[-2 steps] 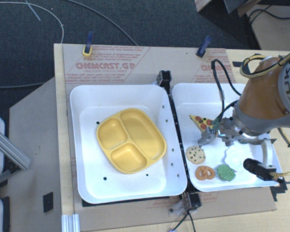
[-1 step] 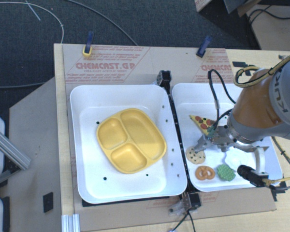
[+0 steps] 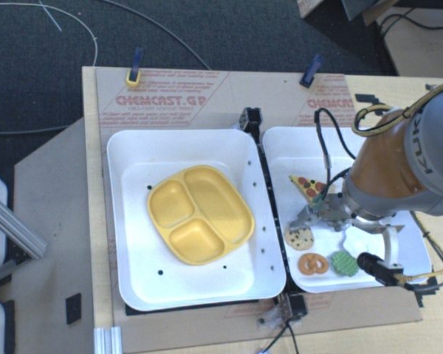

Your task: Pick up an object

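Hanging over the right bin point(image 3: 413, 150), the arm point(image 3: 395, 164) puts its gripper point(image 3: 315, 214) between pizza slice point(image 3: 307, 186) and cookie point(image 3: 300, 237); finger state cannot be told. Pretzel point(image 3: 313, 263) and green piece point(image 3: 345, 263) lie near the front. Yellow tray point(image 3: 200, 213) sits in the left bin point(image 3: 125, 198).

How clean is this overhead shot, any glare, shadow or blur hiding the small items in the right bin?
Camera view: light is even and focus sharp; the yellow tray shows soft sheen, no blown glare. The arm shades the right bin near the gripper, yet the pizza slice, cookie and pretzel read clearly.
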Controlling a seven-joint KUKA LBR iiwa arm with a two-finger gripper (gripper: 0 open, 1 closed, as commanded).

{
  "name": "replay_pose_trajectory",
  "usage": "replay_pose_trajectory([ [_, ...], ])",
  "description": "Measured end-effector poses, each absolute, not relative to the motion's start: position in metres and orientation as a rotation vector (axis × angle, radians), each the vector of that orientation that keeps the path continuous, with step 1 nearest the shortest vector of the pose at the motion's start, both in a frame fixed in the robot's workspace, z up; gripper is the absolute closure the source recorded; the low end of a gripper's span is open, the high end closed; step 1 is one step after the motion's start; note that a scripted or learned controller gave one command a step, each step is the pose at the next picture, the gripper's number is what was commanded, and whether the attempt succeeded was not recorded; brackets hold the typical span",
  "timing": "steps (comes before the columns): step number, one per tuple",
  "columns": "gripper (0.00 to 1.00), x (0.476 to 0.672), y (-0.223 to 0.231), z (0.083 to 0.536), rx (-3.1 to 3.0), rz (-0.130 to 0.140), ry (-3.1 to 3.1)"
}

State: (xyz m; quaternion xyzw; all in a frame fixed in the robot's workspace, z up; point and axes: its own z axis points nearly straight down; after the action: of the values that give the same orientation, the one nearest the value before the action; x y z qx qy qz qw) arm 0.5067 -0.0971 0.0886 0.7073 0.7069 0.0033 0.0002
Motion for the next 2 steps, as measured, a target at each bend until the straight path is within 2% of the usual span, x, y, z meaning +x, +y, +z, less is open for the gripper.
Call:
replay_pose_trajectory([
  [1,1.0,0.509,-0.095,0.101,2.218,0.019,2.22],
  [2,1.0,0.501,-0.1,0.15,2.219,0.003,2.219],
])
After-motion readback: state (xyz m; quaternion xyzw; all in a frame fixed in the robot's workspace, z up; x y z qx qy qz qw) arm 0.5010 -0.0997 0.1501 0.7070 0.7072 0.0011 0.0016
